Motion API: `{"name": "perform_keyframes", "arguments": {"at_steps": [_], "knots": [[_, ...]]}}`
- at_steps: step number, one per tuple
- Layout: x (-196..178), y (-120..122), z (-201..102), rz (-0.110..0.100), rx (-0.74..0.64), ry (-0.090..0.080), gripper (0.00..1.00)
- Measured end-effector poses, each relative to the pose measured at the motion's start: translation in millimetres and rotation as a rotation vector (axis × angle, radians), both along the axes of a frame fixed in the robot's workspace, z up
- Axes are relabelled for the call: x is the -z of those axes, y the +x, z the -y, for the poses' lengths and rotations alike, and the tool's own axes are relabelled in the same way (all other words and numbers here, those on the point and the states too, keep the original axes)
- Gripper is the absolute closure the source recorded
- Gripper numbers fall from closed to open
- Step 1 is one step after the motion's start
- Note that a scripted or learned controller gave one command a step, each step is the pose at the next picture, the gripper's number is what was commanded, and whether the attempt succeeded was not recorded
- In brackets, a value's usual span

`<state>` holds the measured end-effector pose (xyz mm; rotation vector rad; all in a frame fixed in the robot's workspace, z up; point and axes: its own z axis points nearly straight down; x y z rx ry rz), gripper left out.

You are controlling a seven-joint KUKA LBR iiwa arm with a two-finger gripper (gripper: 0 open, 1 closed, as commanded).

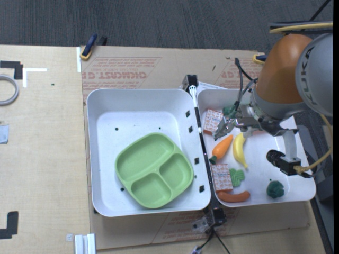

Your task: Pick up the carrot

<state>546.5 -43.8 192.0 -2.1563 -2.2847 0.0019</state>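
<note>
The orange carrot (222, 147) lies at a slant in the right bin (296, 194), near its left wall, with its thick end up and to the right. My gripper (229, 127) hangs just above that upper end, under the grey arm with the orange band. It stands open and nothing is between its fingers. A yellow banana (239, 150) lies right beside the carrot on its right.
The right bin also holds two red-and-white packets (213, 121) (221, 177), a small green broccoli piece (237, 177), a red sausage (233, 196) and a dark green item (275, 189). A green divided plate (153, 169) sits in the left bin (106, 110).
</note>
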Motion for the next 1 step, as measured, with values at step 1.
{"name": "perform_keyframes", "arguments": {"at_steps": [1], "knots": [[97.7,20.8,57.7,0.000,-0.075,0.001,0.00]]}}
